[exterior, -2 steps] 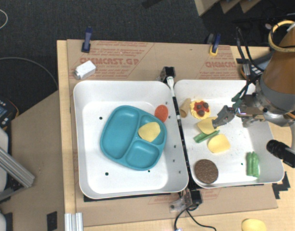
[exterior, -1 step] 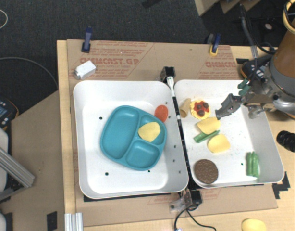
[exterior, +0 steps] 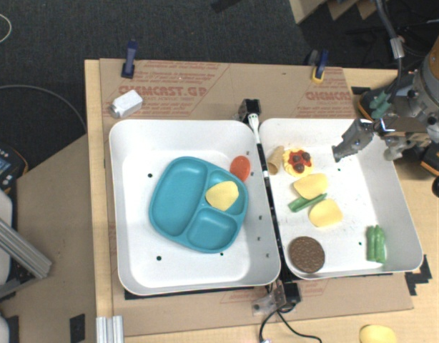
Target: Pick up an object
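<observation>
Objects lie in two white bins [exterior: 126, 191] on the surface, tool hovering at right bin's upper right
Left bin: blue tray [exterior: 178, 207], yellow piece [exterior: 222, 195] on it, red piece [exterior: 240, 166] at its edge; right bin: brown disc [exterior: 306, 254], yellow pieces, green beans; tool [exterior: 346, 147] grip cannot tell

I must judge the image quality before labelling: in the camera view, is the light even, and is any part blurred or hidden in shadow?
Camera view: light is soft and even across both shallow white bins, with faint shadows under the teal divided plastic tray; the small food items are sharp; the grey gripper looks slightly blurred and dark against the right bin.
</observation>
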Robot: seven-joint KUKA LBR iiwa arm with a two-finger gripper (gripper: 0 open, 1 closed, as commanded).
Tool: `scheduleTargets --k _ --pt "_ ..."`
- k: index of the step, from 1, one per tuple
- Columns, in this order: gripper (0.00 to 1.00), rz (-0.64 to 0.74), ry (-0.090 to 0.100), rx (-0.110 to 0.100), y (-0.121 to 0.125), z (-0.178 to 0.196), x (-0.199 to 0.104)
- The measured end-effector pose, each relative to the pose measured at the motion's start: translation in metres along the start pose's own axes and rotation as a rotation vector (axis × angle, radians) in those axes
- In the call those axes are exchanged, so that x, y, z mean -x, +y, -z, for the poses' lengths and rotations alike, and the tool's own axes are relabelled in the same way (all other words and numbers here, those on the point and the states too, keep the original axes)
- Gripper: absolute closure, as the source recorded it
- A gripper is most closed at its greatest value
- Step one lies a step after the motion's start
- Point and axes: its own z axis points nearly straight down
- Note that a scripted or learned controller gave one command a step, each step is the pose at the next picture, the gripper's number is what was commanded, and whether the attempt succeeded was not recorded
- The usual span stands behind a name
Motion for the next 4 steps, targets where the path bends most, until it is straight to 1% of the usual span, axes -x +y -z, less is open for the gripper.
scheduleTargets --k 1,2,3,4 --pt "0.00 0.001 0.000 0.011 0.001 0.136 -0.008" --pt "0.00 0.005 0.001 -0.019 -0.001 0.014 -0.089" --pt "0.00 0.001 0.002 -0.001 0.001 0.073 -0.105" --pt "0.00 0.001 0.000 -0.013 0.000 0.030 -0.146"
